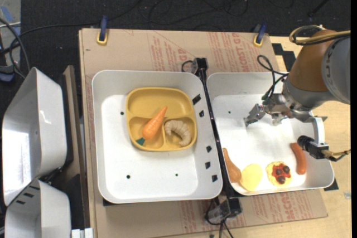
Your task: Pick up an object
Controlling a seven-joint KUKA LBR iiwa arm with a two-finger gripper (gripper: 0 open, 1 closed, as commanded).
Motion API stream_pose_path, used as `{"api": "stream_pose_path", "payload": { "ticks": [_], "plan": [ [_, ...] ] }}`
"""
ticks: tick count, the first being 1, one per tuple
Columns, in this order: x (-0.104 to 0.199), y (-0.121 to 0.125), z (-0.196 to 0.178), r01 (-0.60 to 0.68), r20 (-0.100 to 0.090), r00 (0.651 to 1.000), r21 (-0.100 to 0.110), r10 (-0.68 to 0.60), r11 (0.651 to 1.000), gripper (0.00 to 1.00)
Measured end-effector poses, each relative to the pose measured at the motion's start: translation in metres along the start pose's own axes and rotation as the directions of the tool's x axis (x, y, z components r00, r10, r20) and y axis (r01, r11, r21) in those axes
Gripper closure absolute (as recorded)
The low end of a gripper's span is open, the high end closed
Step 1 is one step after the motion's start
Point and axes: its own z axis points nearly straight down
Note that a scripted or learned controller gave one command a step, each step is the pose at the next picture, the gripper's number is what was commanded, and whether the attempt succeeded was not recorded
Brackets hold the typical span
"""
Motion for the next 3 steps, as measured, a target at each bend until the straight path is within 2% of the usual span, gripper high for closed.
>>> {"api": "stream_pose_path", "payload": {
  "ticks": [1, 3],
  "plan": [
    [0.0, 0.002, -0.014, 0.0, 0.001, 1.0, -0.006, 0.0, 1.0, 1.0],
    [0.004, 0.008, -0.139, 0.005, 0.003, 1.0, -0.012, -0.005, 1.0, 1.0]
  ]
}}
